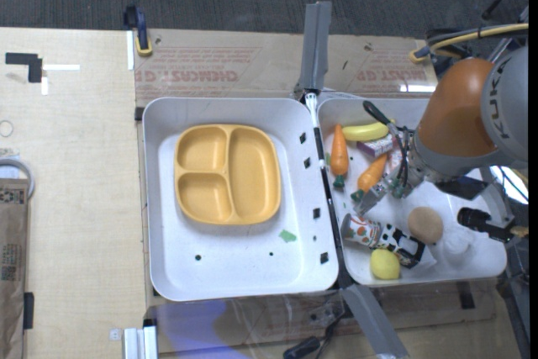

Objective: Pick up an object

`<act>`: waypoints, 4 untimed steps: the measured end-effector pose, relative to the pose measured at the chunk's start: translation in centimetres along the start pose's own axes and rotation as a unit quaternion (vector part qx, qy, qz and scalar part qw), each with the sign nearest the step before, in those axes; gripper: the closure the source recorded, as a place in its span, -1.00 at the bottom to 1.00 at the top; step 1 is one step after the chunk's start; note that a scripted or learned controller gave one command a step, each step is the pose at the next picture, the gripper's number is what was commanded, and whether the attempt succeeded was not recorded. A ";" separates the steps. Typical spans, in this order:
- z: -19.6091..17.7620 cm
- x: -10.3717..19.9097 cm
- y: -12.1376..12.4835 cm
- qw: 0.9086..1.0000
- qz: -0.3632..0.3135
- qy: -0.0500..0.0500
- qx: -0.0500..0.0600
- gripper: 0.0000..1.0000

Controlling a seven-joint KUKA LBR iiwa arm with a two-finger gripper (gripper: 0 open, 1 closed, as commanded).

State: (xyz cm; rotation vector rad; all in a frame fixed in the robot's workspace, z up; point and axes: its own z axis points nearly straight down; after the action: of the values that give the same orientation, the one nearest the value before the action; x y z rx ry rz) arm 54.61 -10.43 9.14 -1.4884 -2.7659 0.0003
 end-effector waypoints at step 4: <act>-1.7 -1.8 3.9 1.000 -0.026 -0.002 -0.005 1.00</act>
State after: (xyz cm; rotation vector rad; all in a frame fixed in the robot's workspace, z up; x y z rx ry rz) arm 58.87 -9.74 10.80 -1.4210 -2.8108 -0.0093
